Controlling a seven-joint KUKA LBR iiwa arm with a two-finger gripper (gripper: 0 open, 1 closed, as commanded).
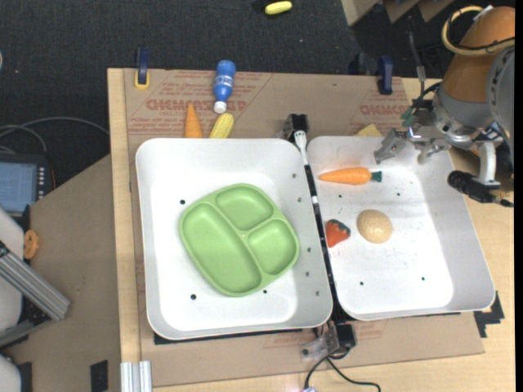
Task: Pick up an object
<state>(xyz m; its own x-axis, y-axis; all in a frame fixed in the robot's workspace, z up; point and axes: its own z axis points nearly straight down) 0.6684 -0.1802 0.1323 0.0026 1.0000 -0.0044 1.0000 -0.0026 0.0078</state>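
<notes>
So far: nothing is lifted; every object lies loose in its bin, so the whole pick is left to do, as I judge it.
Gripper [402, 143]: hovering over the far rim of the right bin [458, 288], fingers spread apart with nothing between them.
Nearest candidate: the carrot [346, 175], lying flat just beside the gripper, its green end toward the arm.
Other candidates: a tan egg-like ball [375, 225] mid-bin and a small red piece [337, 232] hard against the divider wall.
Left bin [163, 292]: holds a green divided plate [238, 238], well apart from the gripper.
Open room: bare white floor all round the carrot and the ball, so a straight descent looks free.
Edges: the red piece is crowded by the bin wall; the carrot sits near the far rim but clear of it.
</notes>
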